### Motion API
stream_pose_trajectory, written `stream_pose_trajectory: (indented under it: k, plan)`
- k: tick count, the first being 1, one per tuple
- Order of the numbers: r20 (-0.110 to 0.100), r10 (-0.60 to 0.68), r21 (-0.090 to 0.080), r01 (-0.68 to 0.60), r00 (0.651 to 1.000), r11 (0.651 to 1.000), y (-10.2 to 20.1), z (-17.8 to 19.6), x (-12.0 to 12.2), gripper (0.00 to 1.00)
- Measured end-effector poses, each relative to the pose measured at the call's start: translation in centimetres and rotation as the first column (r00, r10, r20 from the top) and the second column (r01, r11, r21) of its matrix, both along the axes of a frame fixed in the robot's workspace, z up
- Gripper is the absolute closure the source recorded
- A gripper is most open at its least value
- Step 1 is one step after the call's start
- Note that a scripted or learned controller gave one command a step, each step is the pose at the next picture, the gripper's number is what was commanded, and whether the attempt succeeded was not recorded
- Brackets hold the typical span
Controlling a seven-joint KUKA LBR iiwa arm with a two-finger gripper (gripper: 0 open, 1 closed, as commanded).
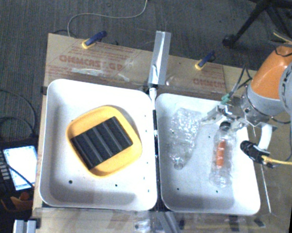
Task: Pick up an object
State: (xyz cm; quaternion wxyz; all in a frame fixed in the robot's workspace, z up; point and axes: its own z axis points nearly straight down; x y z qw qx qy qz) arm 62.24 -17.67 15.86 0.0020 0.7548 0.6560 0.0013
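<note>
A grey arm with an orange band reaches over the right bin (241,206), its gripper (226,117) poised at the bin's far edge, just above the cap end of a clear bottle with an orange label (220,158). Whether the fingers are open or closed cannot be told. A crumpled clear bottle (182,134) lies nearby. The left bin (52,181) holds a yellow tray with a black ribbed insert (104,140).
</note>
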Motion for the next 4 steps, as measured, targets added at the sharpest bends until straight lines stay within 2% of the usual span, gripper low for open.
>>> stream_pose_trajectory:
  k: [1, 2, 3, 4]
  plan:
    - [-0.005, 0.061, 0.001, -0.061, 0.998, 0.998, -1.5, -3.2, -1.2, 0.00]
    - [-0.003, 0.281, 0.002, -0.281, 0.960, 0.960, -3.4, -6.3, -1.9, 0.00]
    - [0.039, 0.447, -0.035, -0.445, 0.894, 0.895, -3.5, -6.0, -7.6, 0.00]
    - [0.041, 0.447, -0.034, -0.446, 0.894, 0.894, -3.3, -5.1, -7.5, 1.00]
